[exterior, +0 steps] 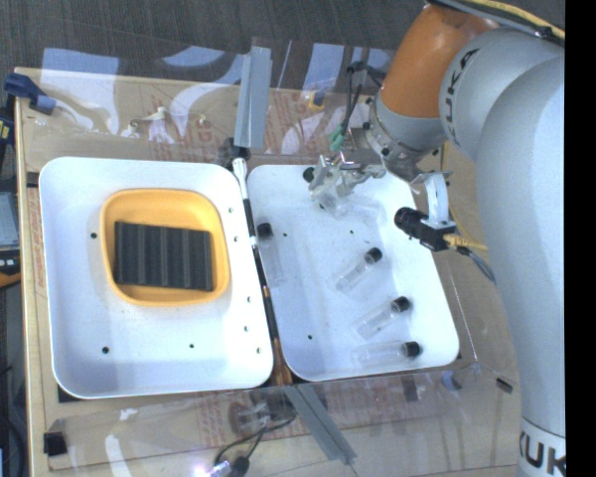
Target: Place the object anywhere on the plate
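Yellow plate (164,210): I see it in the left bin (70,296), centre-left of frame, with a dark ribbed insert (166,256) lying in it.
Vials: three clear black-capped tubes, (359,268), (384,316) and (387,352), lie in the right bin (308,346), lower right.
Gripper (330,189): over the right bin's upper part; its state I cannot tell.

Black ridged insert (165,256) in left bin (70,346) (blue clamp (25,89) at bench corner)
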Motion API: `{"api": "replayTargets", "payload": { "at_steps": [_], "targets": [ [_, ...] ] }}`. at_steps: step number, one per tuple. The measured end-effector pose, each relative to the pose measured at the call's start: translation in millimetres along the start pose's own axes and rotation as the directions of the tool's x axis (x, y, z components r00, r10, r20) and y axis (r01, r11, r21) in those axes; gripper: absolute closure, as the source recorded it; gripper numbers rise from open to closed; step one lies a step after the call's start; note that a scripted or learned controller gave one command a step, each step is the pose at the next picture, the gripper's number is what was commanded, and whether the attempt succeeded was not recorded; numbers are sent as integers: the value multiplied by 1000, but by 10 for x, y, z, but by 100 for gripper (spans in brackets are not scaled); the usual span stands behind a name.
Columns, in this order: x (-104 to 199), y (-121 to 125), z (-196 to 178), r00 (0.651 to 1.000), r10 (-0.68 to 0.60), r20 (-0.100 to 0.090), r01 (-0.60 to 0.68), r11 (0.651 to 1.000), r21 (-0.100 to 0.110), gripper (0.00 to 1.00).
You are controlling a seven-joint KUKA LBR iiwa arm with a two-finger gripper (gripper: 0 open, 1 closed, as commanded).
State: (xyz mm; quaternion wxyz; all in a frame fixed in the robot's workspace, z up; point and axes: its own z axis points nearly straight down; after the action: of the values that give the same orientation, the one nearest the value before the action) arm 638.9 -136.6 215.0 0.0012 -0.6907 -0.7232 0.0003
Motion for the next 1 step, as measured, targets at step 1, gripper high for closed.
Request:
{"api": "replayTargets", "payload": {
  "at_steps": [1],
  "targets": [
    [446, -548, 435, 990, -144, 0, 144, 990, 3, 100]
  ]
}}
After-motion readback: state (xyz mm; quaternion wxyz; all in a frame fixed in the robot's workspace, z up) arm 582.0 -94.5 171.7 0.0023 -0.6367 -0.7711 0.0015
